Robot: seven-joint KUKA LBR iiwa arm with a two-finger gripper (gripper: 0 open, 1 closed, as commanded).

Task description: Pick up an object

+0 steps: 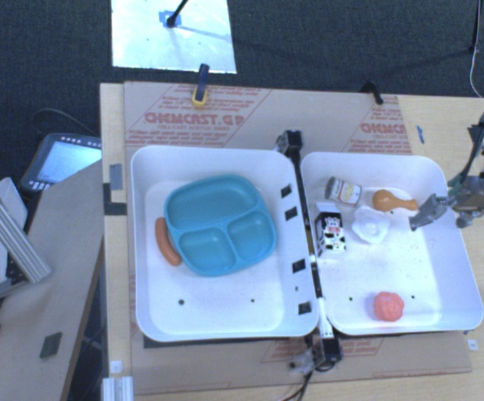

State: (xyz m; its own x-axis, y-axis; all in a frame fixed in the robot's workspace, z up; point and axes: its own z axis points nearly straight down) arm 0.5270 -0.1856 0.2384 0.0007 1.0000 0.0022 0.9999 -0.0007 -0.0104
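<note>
The right bin (pixel 459 307) holds a pink-red ball (pixel 388 306) near its front, a white crumpled cup (pixel 371 225), an orange-yellow gourd-shaped toy (pixel 393 199), a small pale jar (pixel 343 191) and a black-and-white patterned item (pixel 332 233) by the divider. My gripper (pixel 444 214) hangs over the bin's right part, just right of the gourd toy and apart from it. Its two grey fingers stand spread, open, with nothing between them.
In the left bin (pixel 145 307) lies a blue divided plate (pixel 221 224) with an orange sausage toy (pixel 167 241) beside its left rim. A black clip strip (pixel 304 224) runs between the bins. A yellow clamp (pixel 201 94) sits on the cardboard behind them.
</note>
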